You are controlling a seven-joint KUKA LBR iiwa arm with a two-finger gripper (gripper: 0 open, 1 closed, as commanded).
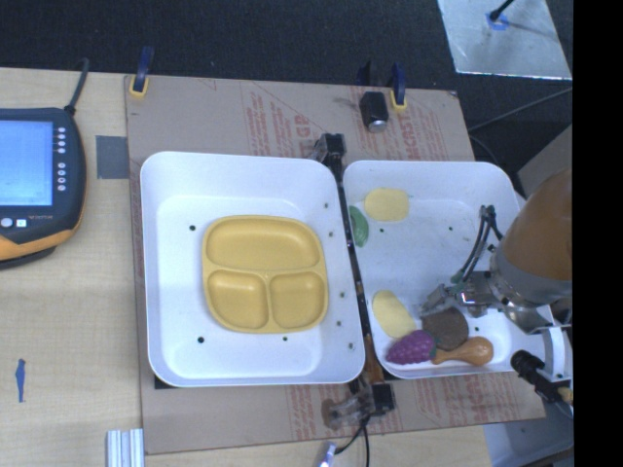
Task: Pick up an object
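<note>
The right bin (pixel 428 251) holds several toy foods. A yellow piece (pixel 386 204) lies near its far wall, with a green leaf-like piece (pixel 359 227) against the left wall. Another yellow piece (pixel 392 313) sits near the front left, beside a purple grape bunch (pixel 411 347). A brown round piece (pixel 446 327) and a tan, orange-brown piece (pixel 467 352) lie at the front. My gripper (pixel 456 298) hangs low over the front right of this bin, just above the brown piece. The arm (pixel 537 241) comes in from the right.
The left bin (pixel 165 261) carries a yellow divided plate (pixel 265 272). A teach pendant (pixel 34 183) rests on the bench at far left. Clamps (pixel 375 110) and cables sit along the cardboard's far and near edges.
</note>
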